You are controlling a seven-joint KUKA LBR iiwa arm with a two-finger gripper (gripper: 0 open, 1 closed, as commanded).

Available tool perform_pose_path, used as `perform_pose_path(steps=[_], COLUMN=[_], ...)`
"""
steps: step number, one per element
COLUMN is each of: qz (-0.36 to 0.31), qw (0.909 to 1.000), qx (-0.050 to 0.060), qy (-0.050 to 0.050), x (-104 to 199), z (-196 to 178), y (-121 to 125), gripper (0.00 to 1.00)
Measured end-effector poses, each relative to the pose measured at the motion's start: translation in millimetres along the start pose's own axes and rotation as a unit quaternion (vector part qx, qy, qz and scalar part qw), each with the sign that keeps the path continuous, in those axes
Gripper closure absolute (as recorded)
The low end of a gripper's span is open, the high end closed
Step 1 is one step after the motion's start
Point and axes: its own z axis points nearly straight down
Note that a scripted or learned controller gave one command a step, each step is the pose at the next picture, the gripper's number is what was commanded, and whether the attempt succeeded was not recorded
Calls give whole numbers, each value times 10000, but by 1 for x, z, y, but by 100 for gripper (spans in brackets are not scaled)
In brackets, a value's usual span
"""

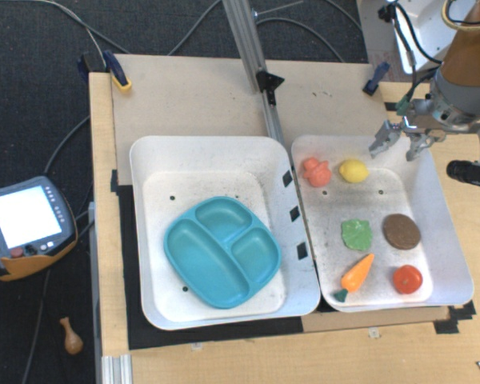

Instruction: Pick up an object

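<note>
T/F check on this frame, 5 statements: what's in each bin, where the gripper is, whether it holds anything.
1. The blue divided tray lies in the left bin. True.
2. The carrot lies in the left bin. False: it lies in the right bin, below the green piece.
3. The gripper holds the lemon. False: its fingers are spread with nothing between them, and the lemon lies on the bin floor.
4. The gripper is over the right bin's far end. True.
5. The tomato sits on the brown disc. False: they lie apart, the tomato nearer the camera.
</note>
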Motion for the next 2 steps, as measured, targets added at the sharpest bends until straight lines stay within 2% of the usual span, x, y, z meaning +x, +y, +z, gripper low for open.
perform_pose_path(steps=[2], qz=[-11], qw=[10000], qx=[-3], qy=[-1], x=[7], z=[118], y=[12], gripper=[0])
